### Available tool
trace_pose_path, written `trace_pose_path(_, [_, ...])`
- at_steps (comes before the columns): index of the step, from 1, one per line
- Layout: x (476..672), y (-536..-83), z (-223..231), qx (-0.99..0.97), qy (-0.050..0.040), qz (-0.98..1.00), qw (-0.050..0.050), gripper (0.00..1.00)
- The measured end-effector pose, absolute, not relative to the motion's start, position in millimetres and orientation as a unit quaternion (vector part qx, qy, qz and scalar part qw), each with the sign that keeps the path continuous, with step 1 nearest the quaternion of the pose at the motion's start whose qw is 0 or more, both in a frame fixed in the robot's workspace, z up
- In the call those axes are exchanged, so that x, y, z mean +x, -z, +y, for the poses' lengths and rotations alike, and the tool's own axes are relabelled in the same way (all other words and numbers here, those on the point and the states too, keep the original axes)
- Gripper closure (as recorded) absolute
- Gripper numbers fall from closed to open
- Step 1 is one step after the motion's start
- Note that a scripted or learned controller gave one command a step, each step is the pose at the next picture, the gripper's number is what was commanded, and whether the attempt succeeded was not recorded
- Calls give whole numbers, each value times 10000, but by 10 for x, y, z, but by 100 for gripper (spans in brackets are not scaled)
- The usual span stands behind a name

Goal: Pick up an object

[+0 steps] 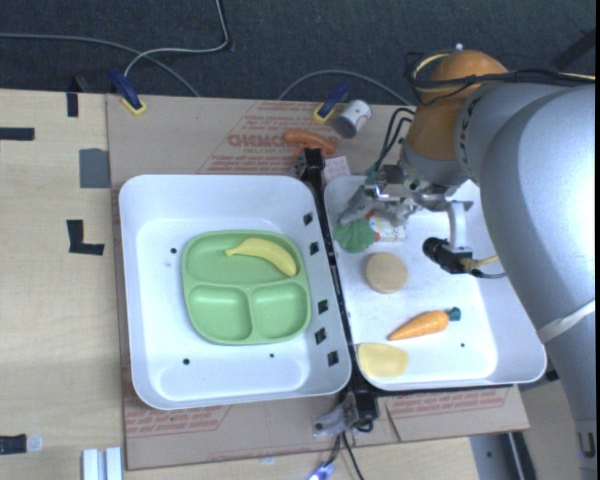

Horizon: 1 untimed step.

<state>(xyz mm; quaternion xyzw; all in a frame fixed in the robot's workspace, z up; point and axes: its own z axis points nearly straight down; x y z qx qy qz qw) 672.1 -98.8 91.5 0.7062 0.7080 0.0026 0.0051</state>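
Note:
My gripper (pixel 373 208) hangs low over the back left part of the right bin (pixel 485 353), with the grey arm and its orange band (pixel 450 108) behind it. Directly under and just left of it lies a small green leafy piece (pixel 356 236), and beside that a small red and white item (pixel 387 231). A round tan disc (pixel 386 272) rests in front of the gripper. Nearer the front lie an orange carrot (pixel 420 324) and a pale yellow piece (pixel 382 360). I see nothing lifted off the bin floor.
The left bin (pixel 140 268) holds a green divided plate (pixel 220 313) with a yellow banana (pixel 264 254) in its back compartment. Behind the bins, an orange sausage shape (pixel 308 139) and a small grey cylinder (pixel 352 118) lie on the bench. The arm's bulk covers the right side.

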Motion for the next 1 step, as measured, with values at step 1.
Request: trace_pose_path(1, [6734, -1033, -987, 7056, -36, 7085, 73, 100])
